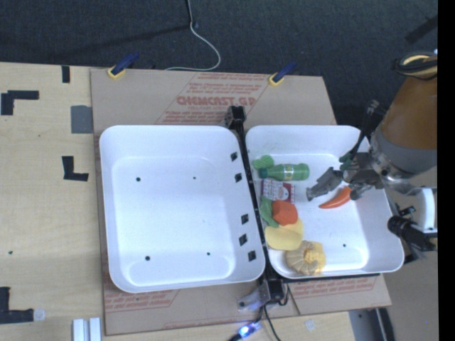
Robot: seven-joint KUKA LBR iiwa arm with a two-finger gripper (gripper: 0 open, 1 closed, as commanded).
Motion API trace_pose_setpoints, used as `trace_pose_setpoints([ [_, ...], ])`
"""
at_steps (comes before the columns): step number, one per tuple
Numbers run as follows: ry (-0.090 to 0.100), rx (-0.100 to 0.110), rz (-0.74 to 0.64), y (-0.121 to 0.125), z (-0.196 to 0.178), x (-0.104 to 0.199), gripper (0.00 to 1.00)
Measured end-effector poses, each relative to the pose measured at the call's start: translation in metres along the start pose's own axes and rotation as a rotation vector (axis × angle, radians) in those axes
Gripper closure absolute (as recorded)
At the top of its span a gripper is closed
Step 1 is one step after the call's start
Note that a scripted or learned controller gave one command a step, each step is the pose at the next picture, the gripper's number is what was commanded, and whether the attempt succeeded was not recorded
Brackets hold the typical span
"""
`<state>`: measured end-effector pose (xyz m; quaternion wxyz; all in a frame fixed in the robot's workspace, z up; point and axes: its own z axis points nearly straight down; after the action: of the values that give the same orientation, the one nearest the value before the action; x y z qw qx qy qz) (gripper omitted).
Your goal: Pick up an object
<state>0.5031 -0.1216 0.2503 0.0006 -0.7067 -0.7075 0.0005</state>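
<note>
My gripper [335,189] hangs over the middle of the right bin [355,139], reaching in from the right. An orange-red, pepper-shaped piece [335,199] sits between its two dark fingers [321,184], and the gripper is shut on it. Along the bin's left wall lie a green bottle [284,170], a small red-and-white packet [276,190], a red and green piece [281,213], a yellow piece [284,236] and a tan lumpy thing [307,257].
The left bin [114,190] stands beside the right one, with a black divider strip [245,190] between them. Both rest on a cardboard sheet [206,98]. The arm's orange band [416,116] and grey wrist rise over the right bin's right rim.
</note>
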Motion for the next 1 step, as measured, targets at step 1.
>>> trace_pose_setpoints([
  [1, -0.006, -0.021, -0.001, 0.0165, -0.1725, -0.0161, 0.00],
])
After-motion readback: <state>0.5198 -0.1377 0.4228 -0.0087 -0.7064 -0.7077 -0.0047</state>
